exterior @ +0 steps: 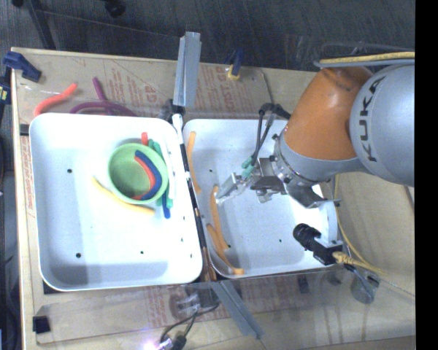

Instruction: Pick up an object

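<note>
Reaching in from right, grey arm [383, 122] with orange band, "KUKA" lettering readable on grey casing. Tool [242, 181] low over right bin [277, 265], near orange strips [215, 217] along bin's left wall; finger state impossible to tell. Green bowl [137, 173] in left bin [73, 254], red and blue pieces inside, yellow strip beneath. Faint red printing on surface [131, 82], unreadable.

- Bins [73, 254]: smooth white plastic, slight sheen.
- Bench [131, 71]: matt board, printed, cardboard-like.
- Green bowl [135, 172]: glossy plastic.
- Arm [379, 115]: smooth grey casing, glossy orange band.
</note>
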Tool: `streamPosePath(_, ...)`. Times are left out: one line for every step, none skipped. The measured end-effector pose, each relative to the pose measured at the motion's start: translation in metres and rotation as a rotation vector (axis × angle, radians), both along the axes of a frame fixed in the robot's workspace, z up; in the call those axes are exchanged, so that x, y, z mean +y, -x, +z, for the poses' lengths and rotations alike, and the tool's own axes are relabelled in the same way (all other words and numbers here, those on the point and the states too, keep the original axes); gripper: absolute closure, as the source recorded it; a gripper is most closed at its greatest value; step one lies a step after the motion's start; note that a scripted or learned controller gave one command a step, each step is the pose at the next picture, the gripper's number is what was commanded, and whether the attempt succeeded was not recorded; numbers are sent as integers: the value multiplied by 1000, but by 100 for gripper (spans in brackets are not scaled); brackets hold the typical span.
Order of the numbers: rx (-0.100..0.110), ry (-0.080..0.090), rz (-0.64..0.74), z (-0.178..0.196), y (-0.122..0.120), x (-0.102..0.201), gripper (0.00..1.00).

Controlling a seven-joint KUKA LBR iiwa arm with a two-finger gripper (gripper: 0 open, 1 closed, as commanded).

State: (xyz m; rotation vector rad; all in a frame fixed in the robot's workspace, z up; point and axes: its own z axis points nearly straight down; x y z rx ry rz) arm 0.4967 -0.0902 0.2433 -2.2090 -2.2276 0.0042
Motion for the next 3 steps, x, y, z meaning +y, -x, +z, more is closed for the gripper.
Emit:
streamPosePath(1, 1, 56, -86, -15, -18, 0)
streamPosePath(-16, 11, 180, -146, -23, -32, 0)
streamPosePath(-9, 7, 191, -139, -22, -29, 100)
